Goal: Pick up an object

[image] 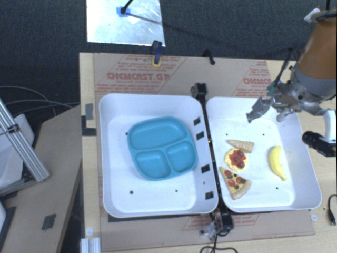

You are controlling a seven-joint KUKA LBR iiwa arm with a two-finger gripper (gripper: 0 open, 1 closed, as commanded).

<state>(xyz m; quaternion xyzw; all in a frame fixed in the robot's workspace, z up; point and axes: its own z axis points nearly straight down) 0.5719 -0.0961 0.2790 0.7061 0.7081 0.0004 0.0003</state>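
Pizza slice [235, 182], round tart [236, 158], wafer [240, 145] and banana [277, 163] lie unpicked in the right bin [305, 194]; the gripper [269, 109], fingers spread and empty, hangs above the bin's far end.

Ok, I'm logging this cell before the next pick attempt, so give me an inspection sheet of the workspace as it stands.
Surface: bench with a cardboard sheet under two white bins, left bin and right bin, side by side.
Job's things: in the right bin a banana, a round pizza piece, a pizza slice and a wafer-like piece; none is held.
Clutter: blue divided plate in the left bin; a yellow-and-blue clip on the bench's far edge.
Grippers: gripper above the right bin's far end, clear of the items.
Cables: grey cables at left; wires at the bench's near edge.
Surroundings: dark carpet, a shiny sheet, an aluminium frame.
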